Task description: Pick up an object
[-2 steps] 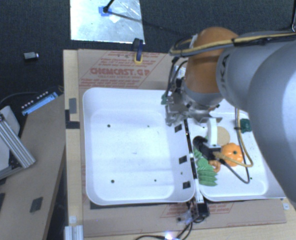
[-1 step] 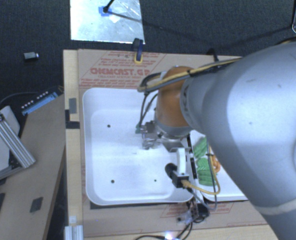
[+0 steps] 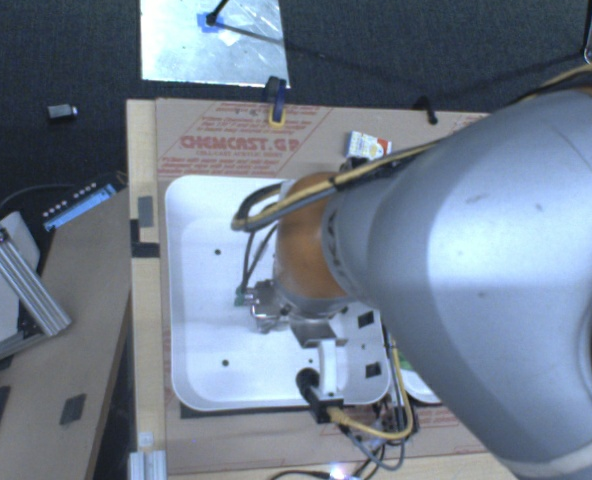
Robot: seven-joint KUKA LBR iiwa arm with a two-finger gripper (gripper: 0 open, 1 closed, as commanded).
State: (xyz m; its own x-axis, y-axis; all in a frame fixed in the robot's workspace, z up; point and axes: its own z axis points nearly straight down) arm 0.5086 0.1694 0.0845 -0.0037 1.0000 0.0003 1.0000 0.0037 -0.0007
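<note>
While our grey arm with orange band (image 3: pixel 306 248) hangs over the shallow white plastic bin (image 3: pixel 201 268), we log: reaching step; gripper state undeterminable; next, locate an object.

A clamp (image 3: pixel 275 101) grips the printed brown board's (image 3: pixel 238 140) far edge, below a shiny metal sheet (image 3: pixel 214 26).

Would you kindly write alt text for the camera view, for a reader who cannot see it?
A large grey robot arm with an orange band reaches in from the right and hangs over a shallow white bin, its wrist and cables covering the bin's right part. The bin sits on a cardboard sheet printed with red lettering.
</note>
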